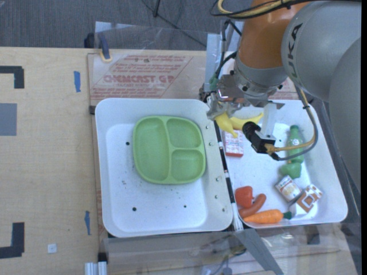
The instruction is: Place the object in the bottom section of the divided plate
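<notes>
Pale wooden surface [46, 153] with two white bins side by side; you are at the pick step, with nothing yet in the plate.

- Arm [321, 39]: grey with an orange band, reaching in from the right and covering the right bin's upper part.
- Left bin [114, 211]: bare floor all round the plate, so you have free approach from above.
- Right bin [332, 205]: crowded; its inner rim touches the left bin's, a ridge to lift over.
- Plate [169, 149]: green, three sections, all bare; the bottom section is the small one at lower right.
- End effector [226, 105]: low over the right bin's upper left corner; you cannot tell its opening.
- Banana [238, 123]: yellow, just under the end effector; likely the object, grip unconfirmed.
- Carrot [265, 216], packet [233, 145], small boxes [298, 193]: clutter nearby.

Next: confirm the grasp, lift, and carry left.
</notes>
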Motion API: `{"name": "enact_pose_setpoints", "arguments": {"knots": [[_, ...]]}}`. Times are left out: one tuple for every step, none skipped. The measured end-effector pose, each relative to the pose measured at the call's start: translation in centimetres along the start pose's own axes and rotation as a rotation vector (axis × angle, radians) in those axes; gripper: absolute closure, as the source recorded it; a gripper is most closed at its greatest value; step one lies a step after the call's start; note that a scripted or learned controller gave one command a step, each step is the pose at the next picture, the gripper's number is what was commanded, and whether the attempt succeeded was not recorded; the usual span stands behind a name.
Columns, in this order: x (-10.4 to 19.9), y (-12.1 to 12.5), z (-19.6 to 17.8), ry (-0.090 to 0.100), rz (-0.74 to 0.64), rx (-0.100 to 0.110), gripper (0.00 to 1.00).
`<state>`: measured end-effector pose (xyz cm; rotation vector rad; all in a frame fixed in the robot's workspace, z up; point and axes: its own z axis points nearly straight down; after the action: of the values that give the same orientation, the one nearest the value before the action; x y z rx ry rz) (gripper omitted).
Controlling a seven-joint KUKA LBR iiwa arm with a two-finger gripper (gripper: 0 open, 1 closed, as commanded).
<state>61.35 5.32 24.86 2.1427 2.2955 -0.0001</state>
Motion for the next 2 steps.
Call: {"name": "enact_pose_setpoints", "arguments": {"knots": [[5.5,1.7,0.7,0.0,0.125,-0.002,1.0],[10.2,4.0,4.3,0.0,0.25,-0.001,1.0]]}}
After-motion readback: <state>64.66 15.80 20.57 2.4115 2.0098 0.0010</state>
